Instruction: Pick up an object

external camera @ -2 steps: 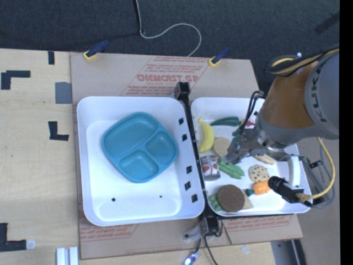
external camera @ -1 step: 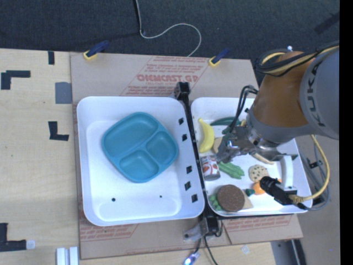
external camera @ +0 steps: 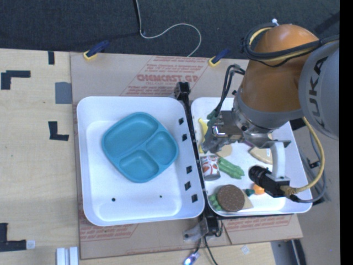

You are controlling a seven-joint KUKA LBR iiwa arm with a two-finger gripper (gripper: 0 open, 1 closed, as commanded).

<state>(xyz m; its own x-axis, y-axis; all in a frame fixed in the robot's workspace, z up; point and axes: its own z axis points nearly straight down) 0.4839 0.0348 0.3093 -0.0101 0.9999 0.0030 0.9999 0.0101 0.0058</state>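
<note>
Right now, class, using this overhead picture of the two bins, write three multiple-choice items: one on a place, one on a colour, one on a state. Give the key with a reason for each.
1. Where does the divided plate lie?
A. In the left bin
B. In the right bin
C. On the cardboard

2. What colour is the plate?
A. Red
B. Blue
C. Yellow

3. How does the plate lie?
A. On edge against a wall
B. Upside down
C. Flat, compartments facing up

Key: 1 A, it sits inside the left bin's white walls; 2 B, its whole surface is blue; 3 C, three hollow compartments show from above.
</note>
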